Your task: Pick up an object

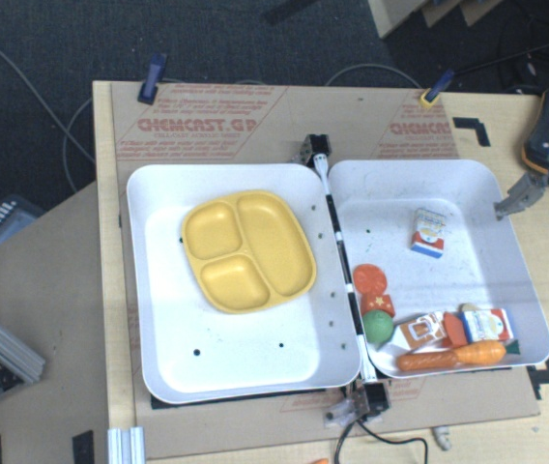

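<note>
1. We see two shallow white bins side by side on the counter (110,259), the left bin (158,288) and the right bin (506,259) touching along their inner edges.
2. The left bin holds a yellow divided plate (247,249) with three compartments, lying flat toward the bin's upper middle and turned at a slight slant.
3. In the right bin, a small white carton (429,232) with a red and blue lower edge lies alone near the upper middle, its long axis running roughly up and down the view, tilted a little.
4. The rest of the right bin's things crowd its lower edge. A red tomato slice (370,279) sits by the left wall, with a red and green fruit (378,319) just below it.
5. An orange carrot (451,358) lies along the bottom wall, its long axis running left to right, rising slightly toward the right.
6. Just above the carrot an orange and white box (423,332) lies tilted, and to its right a white box (485,324) with red and blue markings lies with its long axis roughly left to right.
7. The gripper (535,193) sits at the right rim of the right bin, well apart from every item.
8. We cannot tell whether the fingers are spread or closed; nothing shows between them.
</note>
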`<state>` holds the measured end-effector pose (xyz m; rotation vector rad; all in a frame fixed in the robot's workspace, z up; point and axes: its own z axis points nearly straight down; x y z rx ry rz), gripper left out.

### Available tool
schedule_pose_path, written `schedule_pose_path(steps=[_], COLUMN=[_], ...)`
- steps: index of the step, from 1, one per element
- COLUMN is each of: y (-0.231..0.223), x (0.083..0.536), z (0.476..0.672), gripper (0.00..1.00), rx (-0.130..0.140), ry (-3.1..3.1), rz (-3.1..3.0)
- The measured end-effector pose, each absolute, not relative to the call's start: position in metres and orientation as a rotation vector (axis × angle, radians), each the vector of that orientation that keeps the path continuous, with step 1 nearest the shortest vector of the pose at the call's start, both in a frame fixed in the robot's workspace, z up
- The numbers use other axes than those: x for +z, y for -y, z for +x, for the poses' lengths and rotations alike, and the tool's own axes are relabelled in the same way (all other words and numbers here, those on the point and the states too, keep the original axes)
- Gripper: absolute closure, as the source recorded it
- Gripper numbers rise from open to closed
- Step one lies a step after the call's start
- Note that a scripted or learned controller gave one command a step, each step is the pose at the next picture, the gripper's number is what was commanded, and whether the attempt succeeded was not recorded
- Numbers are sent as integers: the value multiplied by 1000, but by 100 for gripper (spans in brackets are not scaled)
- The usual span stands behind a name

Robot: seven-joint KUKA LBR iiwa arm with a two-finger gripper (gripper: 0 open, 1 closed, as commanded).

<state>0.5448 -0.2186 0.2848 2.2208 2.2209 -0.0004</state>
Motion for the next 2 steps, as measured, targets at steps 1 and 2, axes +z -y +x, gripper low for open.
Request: schedule_pose_path(steps=[1,2], y=[160,159], x=[164,86], z=[612,603], gripper=[0,0], rx=[-1,-3], ry=[-2226,-2223], rz=[2222,2225])
